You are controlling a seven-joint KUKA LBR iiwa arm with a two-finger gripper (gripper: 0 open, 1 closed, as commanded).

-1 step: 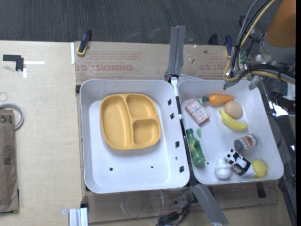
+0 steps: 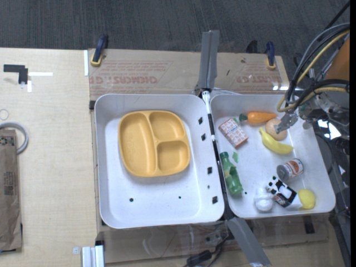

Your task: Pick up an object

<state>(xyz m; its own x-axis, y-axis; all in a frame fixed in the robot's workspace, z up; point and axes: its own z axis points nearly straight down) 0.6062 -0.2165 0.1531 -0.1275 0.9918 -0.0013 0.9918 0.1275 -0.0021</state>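
White plastic is forming 2 shallow bins lying side by side on the bench, their inner rims touching along the middle. The left bin (image 2: 111, 204) is carrying 1 yellow divided plate (image 2: 154, 143), with bare floor showing all around it. The right bin (image 2: 325, 166) is more crowded, with open floor in its middle. The hand (image 2: 287, 118) is hanging over the bin's upper right, tips resting against a pale round peach-coloured object (image 2: 275, 129); how far it is parted cannot be told. Just beside lie 1 banana (image 2: 275, 143) and 1 orange carrot (image 2: 260, 117). Also lying there are 1 small red-and-white carton (image 2: 233, 132), 1 green bottle (image 2: 231, 174), 1 tin can (image 2: 290, 168), 1 lemon (image 2: 306, 198), 1 black-and-white object (image 2: 282, 192) and 1 white lump (image 2: 263, 199).
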